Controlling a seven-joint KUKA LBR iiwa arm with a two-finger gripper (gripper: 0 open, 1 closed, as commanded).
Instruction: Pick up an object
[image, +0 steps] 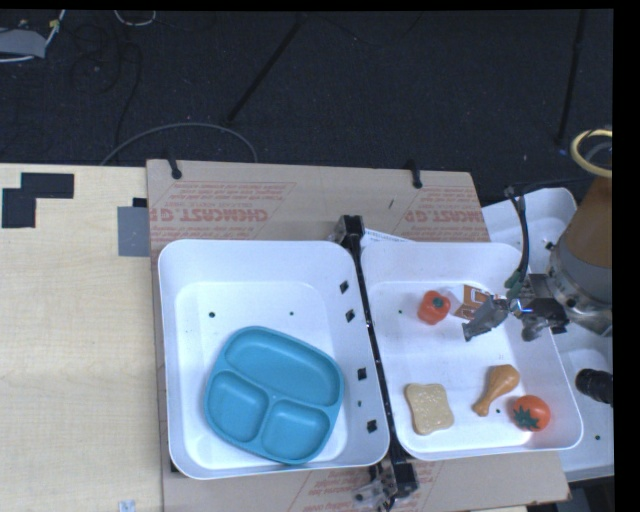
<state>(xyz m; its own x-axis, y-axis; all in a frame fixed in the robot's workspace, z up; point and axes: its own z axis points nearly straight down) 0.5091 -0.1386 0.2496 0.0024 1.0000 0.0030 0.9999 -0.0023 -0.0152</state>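
Left of centre, the left bin (190, 270) carries a blue divided plate (272, 393) in its lower half, close to the bottom wall; bare white floor lies above the plate and along the left wall. A black divider (363, 340) runs down the frame's middle where the two bins meet. The right bin (400, 270) holds, from left to right, a slice of toast (429, 408) near the bottom wall, a small tomato (433, 307) in the upper middle, a chicken drumstick (496, 387) lower right, and a second tomato (530, 412) in the lower right corner. The floor between the small tomato and the toast is open. The gripper (487, 318) hangs at mid-right, just right of the small tomato and above the drumstick, beside a small orange-and-white item (474, 298). Whether its fingers are parted or closed cannot be told, and no object is seen between them.
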